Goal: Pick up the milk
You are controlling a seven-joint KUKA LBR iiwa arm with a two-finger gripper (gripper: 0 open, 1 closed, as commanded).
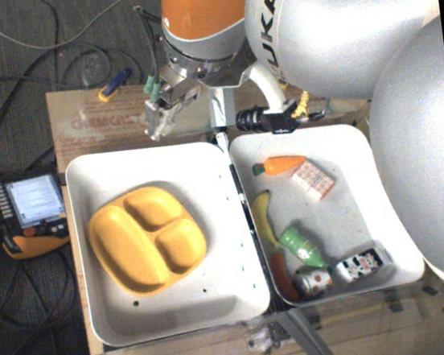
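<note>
The milk [362,264] is a small white carton with black patches. It lies on its side in the front right corner of the right bin [374,193]. My gripper [159,116] hangs from the orange-banded wrist above the bench, just behind the back edge of the left bin [221,294]. It is far from the milk, up and to the left of it, and I see nothing in it.
A yellow three-part plate [147,238] lies in the left bin. The right bin also holds a carrot [284,164], a pink-and-white box [313,180], a banana [263,217], a green bottle [302,247] and a small can [312,282] beside the milk. The arm's grey body looms over the right side.
</note>
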